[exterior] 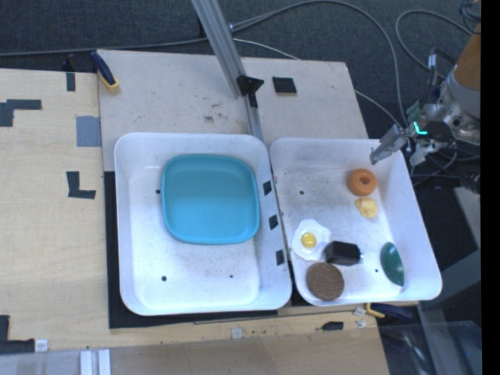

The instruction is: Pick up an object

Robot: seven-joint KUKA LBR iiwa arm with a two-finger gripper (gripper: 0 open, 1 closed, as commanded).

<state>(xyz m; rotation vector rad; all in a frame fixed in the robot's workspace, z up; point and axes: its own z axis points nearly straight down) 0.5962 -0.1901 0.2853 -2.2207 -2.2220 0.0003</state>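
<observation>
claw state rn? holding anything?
Claw: open, nothing between its fingers, up at the top right edge of the right bin, above the orange donut.

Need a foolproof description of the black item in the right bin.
Look in the right bin, at the cluster near its front edge. The black block sits between the fried egg and the green piece, just above the brown disc. It alone is black and boxy.

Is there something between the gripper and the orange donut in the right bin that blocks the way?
Nothing visible does. The gripper hangs over the right bin's upper right rim, and only bare bin floor lies between it and the orange donut.
</observation>
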